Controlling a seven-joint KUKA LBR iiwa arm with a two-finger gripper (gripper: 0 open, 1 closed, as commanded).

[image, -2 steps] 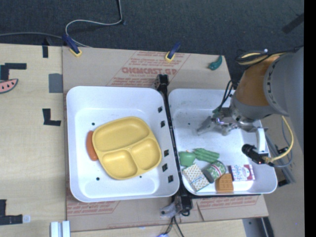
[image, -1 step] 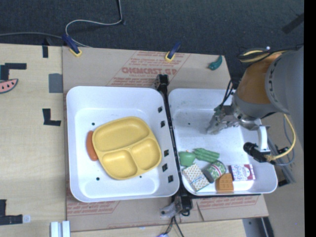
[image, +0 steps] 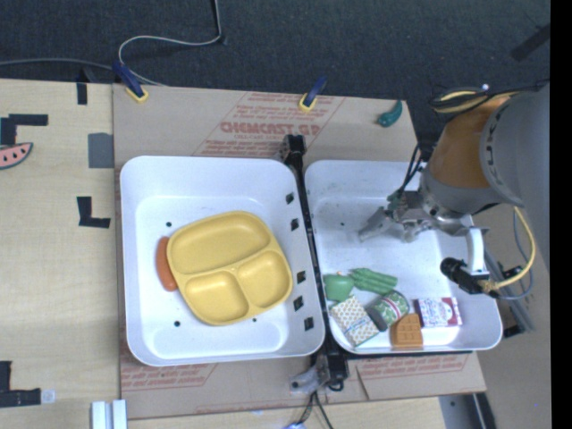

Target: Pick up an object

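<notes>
My gripper [image: 374, 228] hovers low over the bare upper-middle floor of the right bin [image: 344, 181], pointing left, with nothing visibly held. Along that bin's front edge lie a green toy vegetable [image: 359, 282], a checkered packet [image: 353, 319], a small green can [image: 390, 307], an orange waffle-like piece [image: 406, 332] and a white and red carton [image: 438, 312]. All of these sit nearer the front than the gripper. In the left bin [image: 143, 186] rests a yellow divided tray [image: 230, 266], and an orange-red sausage shape [image: 165, 264] peeks out from under its left side.
The grey arm with its orange band [image: 465, 155] crosses the right bin's right rim. Black clips [image: 298, 226] line the wall between the bins. Both bins stand on cardboard [image: 206, 119] held by clamps [image: 133, 86]. A teal item [image: 389, 114] lies beyond the right bin.
</notes>
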